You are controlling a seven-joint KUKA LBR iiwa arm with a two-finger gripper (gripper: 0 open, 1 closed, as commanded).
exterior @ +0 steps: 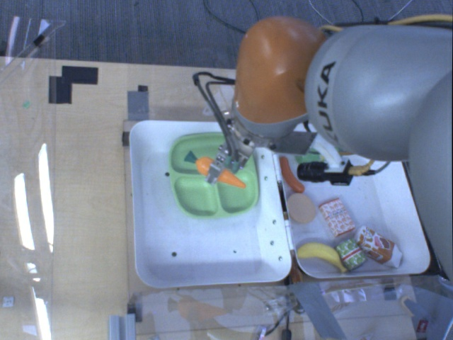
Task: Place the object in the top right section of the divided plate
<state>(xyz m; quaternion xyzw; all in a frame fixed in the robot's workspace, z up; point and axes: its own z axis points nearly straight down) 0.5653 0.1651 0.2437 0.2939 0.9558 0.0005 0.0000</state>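
Looking down from the fixed camera, the toy carrot (222,174) lies across the right side of the green divided plate (185,195) in the left white bin (202,257), with the jaws (225,163) right over it. Doing this step well means lowering the carrot fully inside the top right section, clear of the ridges, before letting go. The jaws appear clenched on the carrot's middle, its orange ends poking out either side, though the grip is small and partly hidden.
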